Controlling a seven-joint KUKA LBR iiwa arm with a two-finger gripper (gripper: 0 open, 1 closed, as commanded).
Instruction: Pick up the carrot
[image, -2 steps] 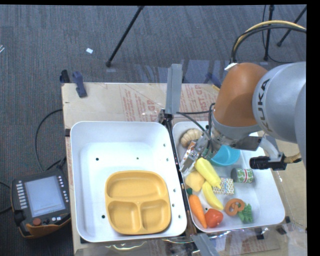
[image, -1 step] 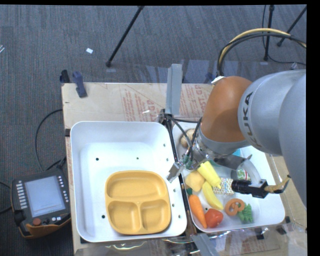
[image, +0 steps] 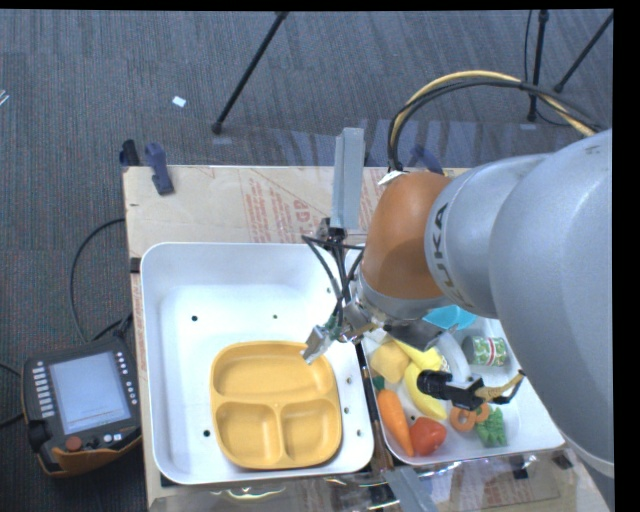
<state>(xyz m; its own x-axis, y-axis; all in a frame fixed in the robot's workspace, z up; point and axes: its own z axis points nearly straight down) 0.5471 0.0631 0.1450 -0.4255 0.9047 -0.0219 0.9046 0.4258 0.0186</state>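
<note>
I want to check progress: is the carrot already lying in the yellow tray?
No, the carrot lies in the right bin beside a tomato, apart from the yellow tray in the left bin.

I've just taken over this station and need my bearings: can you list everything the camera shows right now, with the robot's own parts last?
Left bin: one, white, left half of the bench.
Divided tray: one, yellow, three compartments, in the left bin.
Right bin: one, white, partly under the arm.
Carrot: one, orange, near the right bin's left wall.
Tomato-like item: one, red, beside the carrot.
Yellow toy food: in the right bin; count unclear.
Small can: one, white and green, right bin.
Green item: one, right bin.
Teach pendant: one, grey, on the floor at left.
Arm: one, grey with an orange band.
Gripper: above the divided tray's upper right corner.
</note>
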